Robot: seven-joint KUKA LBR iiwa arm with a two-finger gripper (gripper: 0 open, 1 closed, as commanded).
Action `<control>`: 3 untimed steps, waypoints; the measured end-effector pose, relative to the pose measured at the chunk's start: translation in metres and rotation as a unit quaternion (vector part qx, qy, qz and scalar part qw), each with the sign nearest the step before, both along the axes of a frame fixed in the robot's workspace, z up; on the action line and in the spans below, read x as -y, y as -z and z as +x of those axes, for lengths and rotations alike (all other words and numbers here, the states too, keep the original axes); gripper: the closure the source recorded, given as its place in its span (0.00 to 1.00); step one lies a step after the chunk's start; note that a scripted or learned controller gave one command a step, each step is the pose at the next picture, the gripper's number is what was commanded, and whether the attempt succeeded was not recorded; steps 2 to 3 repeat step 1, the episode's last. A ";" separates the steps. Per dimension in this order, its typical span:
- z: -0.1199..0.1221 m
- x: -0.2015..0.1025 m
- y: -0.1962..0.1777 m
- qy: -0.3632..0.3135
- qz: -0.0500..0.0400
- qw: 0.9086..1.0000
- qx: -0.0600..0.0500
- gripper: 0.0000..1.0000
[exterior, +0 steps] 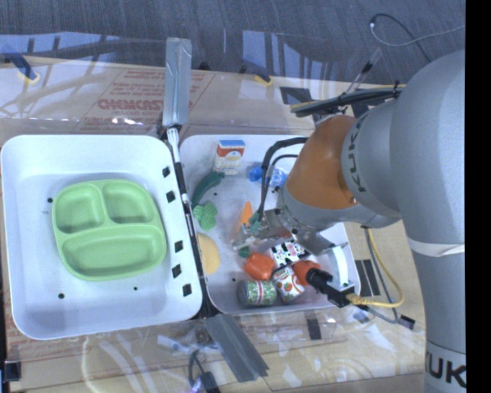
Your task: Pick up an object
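Note:
The right bin (198,151) holds several toy foods. A small carton (229,155) stands at the back beside a blue piece (255,172). A dark green vegetable (206,187) and a broccoli (204,214) lie on the left, with an orange carrot (245,212) near the middle. At the front are a yellow piece (209,256), a red tomato (259,266), a can (257,293) and a red bottle (299,280). My gripper (256,232) is low in the bin, just below the carrot and above the tomato. The wrist hides what is under it.
The left bin (16,219) holds a light green divided plate (108,228). A divider wall (182,219) separates the two bins. The grey arm with its orange band (323,170) covers the right bin's right side. Cables (376,297) run along the bench at the front right.

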State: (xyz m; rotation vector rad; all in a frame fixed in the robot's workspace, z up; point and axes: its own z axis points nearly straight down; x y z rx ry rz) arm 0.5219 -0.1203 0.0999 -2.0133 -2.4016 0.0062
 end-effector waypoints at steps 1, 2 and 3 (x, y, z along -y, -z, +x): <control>0.070 -0.048 -0.142 0.030 -0.001 1.000 0.004 1.00; 0.070 -0.048 -0.142 0.030 -0.001 1.000 0.004 1.00; 0.070 -0.048 -0.142 0.030 -0.001 1.000 0.004 1.00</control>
